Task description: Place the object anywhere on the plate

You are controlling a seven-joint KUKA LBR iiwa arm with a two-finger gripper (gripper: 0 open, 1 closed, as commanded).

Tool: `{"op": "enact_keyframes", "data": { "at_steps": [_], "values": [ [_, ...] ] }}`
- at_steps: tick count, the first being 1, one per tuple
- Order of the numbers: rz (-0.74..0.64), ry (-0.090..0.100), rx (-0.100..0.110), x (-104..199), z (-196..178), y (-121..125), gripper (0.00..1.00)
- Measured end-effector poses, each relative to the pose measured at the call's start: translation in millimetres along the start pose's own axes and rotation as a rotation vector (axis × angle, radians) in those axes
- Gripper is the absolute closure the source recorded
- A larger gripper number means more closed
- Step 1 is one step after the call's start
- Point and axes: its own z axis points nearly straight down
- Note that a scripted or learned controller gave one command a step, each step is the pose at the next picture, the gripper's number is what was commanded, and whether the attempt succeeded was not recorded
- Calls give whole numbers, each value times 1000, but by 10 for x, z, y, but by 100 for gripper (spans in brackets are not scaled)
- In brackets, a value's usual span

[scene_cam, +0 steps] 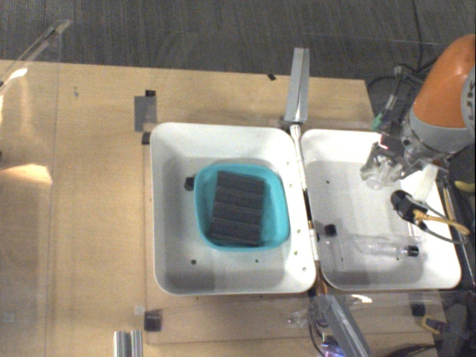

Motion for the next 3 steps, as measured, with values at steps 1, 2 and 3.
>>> {"op": "enact_keyframes", "data": {
  "at_steps": [1, 2, 3],
  "values": [
    [-123, -1, 6, 403, 228, -600, 100],
    [-123, -1, 6, 401, 226, -598, 0],
    [53, 0, -4, 128, -1255, -759, 0]
  ]
}}
